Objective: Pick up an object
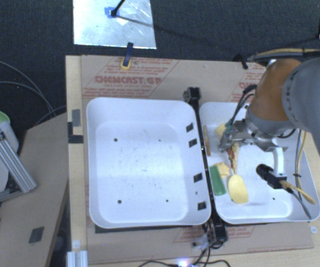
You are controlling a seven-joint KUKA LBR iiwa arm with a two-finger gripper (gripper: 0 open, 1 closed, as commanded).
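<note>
The gripper [230, 142] is low inside the right bin [293, 210], near its left wall, but it is seen from above against its own metal body, so I cannot tell whether it is open or closed, and nothing can be seen held in it. Just beside it, on the far-left side, lies a small yellow piece [221, 129]. On the near side a thin reddish strip [233, 159] starts almost under the tool, its long axis pointing away from the gripper toward the bin's near edge. Further along the same line sit a pale yellow lump [222, 169] and a green bar [218, 182], which lies lengthwise along the left wall. Nearest the camera is a yellow oval piece [238, 189]. All the objects lie in the left half of this bin, near its left wall, in a loose row from the gripper toward the viewer. The strip seems the likeliest target, being closest; a grasp would probably need to close across its narrow width. The grey arm [310, 93], with its orange band [271, 90], reaches in from the right. The left bin [143, 166] holds no objects.
</note>
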